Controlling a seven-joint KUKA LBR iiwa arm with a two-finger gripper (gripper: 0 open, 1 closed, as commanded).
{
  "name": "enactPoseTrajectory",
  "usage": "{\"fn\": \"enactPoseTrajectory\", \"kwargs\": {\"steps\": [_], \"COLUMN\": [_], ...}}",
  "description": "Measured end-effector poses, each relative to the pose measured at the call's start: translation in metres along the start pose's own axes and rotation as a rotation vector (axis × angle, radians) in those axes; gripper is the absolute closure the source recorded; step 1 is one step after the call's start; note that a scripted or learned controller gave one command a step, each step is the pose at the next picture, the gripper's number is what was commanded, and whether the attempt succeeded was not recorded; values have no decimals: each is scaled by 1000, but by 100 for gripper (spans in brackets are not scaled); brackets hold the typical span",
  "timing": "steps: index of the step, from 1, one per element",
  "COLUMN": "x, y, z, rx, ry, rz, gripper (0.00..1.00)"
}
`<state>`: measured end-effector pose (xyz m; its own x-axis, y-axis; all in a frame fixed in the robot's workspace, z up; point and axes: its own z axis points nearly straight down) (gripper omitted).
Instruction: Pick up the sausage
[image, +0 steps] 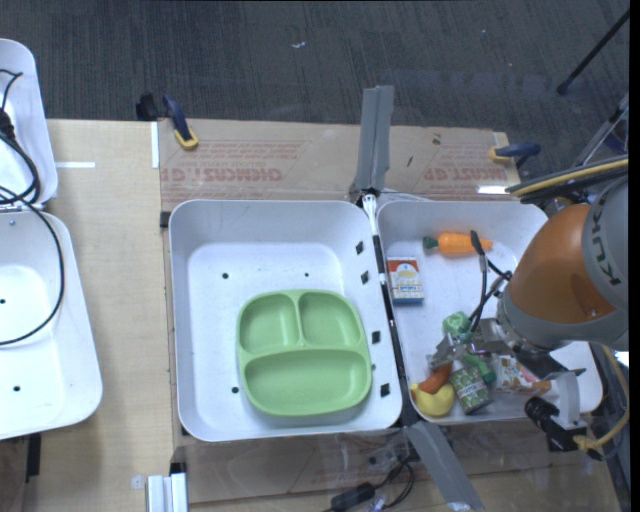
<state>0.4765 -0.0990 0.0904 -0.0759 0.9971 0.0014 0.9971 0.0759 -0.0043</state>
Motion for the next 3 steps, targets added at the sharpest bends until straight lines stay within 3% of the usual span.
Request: {"fn": "enactPoseTrajectory", "kwargs": {"steps": [1,2,3], "x": [-1,-1,43], "y": [0,0,34], "z": [-8,-8,-100], "rx": [1,1,-2], "ry": [-1,-1,-3], "rz": [3,3,114], "gripper": [100,0,0]}}
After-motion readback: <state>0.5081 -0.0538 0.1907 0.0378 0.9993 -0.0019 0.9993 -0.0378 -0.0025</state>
